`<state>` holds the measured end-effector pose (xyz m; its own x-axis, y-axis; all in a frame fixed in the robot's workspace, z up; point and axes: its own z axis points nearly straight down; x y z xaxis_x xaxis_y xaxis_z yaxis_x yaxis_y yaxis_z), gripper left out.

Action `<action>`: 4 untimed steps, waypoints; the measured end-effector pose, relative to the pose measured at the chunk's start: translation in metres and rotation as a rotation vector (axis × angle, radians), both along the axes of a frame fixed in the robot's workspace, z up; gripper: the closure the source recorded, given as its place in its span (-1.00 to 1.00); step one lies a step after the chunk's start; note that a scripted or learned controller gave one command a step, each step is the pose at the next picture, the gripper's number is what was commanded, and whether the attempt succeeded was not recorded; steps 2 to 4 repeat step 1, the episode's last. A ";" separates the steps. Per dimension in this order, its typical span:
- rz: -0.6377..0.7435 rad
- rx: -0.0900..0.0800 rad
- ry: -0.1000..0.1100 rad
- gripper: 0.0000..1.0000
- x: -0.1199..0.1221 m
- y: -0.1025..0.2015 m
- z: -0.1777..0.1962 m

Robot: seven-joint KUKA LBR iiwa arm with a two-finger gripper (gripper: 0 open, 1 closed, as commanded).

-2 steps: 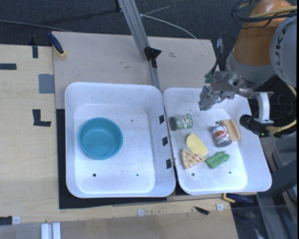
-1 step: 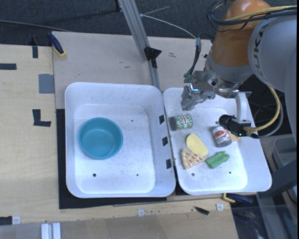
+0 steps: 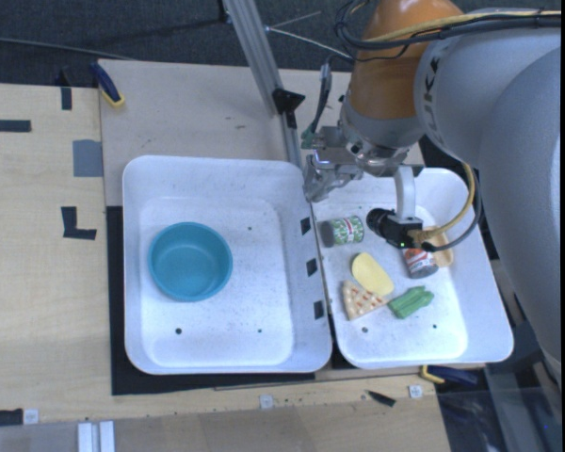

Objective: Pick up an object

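Your gripper (image 3: 318, 188) hangs over the upper left corner of the right bin (image 3: 471, 347), right by the wall it shares with the left bin (image 3: 137, 182). You cannot tell from this slanted view whether it is released or clenched, and nothing shows caught in it.

Just below the gripper lies a small green-labelled can (image 3: 343, 230) on its side, the nearest candidate for the pick. Being on its side, it will likely roll if nudged, so judge your approach across its round body with care. Further below sits a yellow lemon-like piece (image 3: 371, 274), touching a pizza-slice toy (image 3: 361, 300), with a green vegetable toy (image 3: 411, 302) beside that. To the gripper's lower right a second small can (image 3: 419, 261), red and silver, lies partly behind the black camera module (image 3: 392, 226) hanging off the wrist.

The toys cluster toward the shared wall, which leaves little room on that side for a finger. Far to the lower left, a blue bowl (image 3: 190, 261) sits alone in the other bin.

The pick looks not yet made; a short descent onto the green can seems the likely next call.
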<state>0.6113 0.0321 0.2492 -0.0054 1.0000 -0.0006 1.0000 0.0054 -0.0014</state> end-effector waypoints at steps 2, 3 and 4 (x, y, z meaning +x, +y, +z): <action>-0.001 0.000 0.000 1.00 0.004 0.050 -0.001; -0.001 0.000 0.000 1.00 0.004 0.050 -0.001; -0.001 0.000 0.000 1.00 0.004 0.050 -0.001</action>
